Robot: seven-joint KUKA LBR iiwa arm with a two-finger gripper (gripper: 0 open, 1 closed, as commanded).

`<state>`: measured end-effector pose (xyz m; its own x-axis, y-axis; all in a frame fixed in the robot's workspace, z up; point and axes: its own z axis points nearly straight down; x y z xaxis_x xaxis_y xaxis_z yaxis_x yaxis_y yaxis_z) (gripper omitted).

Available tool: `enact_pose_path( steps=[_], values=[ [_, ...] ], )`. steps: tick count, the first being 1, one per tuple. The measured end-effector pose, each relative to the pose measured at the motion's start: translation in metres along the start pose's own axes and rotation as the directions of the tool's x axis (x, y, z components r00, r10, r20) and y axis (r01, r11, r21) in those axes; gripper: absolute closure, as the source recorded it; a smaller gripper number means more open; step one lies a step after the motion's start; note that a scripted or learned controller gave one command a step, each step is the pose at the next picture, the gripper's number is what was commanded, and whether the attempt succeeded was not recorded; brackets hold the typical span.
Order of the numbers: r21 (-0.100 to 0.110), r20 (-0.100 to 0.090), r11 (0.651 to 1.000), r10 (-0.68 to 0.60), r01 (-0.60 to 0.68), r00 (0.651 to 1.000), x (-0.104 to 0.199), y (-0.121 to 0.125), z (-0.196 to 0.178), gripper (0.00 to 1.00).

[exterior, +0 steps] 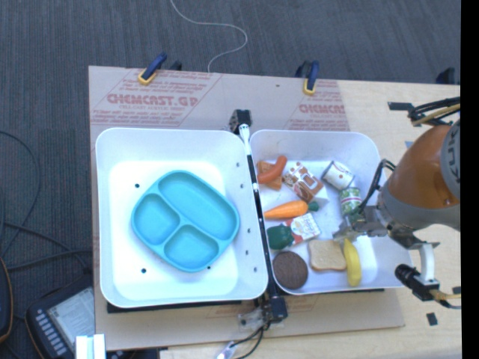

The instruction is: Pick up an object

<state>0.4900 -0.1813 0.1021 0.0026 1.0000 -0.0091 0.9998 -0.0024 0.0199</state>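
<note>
The desk (150,99) is brown board with red words on it, and it carries two white bins side by side. The left bin (120,144) holds a blue plate (185,220) with three parts. The right bin (359,142) is full of toy food. Near the top of it is an orange piece (272,172), and just beside that is a brown and white snack (302,178). A small can (337,174) lies tilted near the top right. A carrot (286,210) lies across the middle, pointing left. Below it sits a green piece (280,236), touching a white packet (306,227) with red on it. A round brown cookie (290,269) sits at the bottom, next to a slice of bread (326,255). A yellow banana (352,261) lies just beside the bread on its right. The grey and orange arm (423,178) comes in from the right. Its gripper (358,226) is low in the right bin, just above the banana and near a little green and white bottle (350,200). You cannot tell if the gripper is open or closed, or if it has anything in it.
</note>
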Motion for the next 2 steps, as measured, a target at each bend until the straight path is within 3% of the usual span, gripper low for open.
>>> enact_pose_path(
  steps=[1, 2],
  values=[
    [0.003, -0.004, 1.000, -0.003, 0.003, 1.000, 0.0825, 0.0626, 0.0126, 1.00],
    [0.008, 0.001, 1.000, 0.000, 0.000, 1.000, 0.0789, 0.0604, 0.0139, 0.00]
  ],
)
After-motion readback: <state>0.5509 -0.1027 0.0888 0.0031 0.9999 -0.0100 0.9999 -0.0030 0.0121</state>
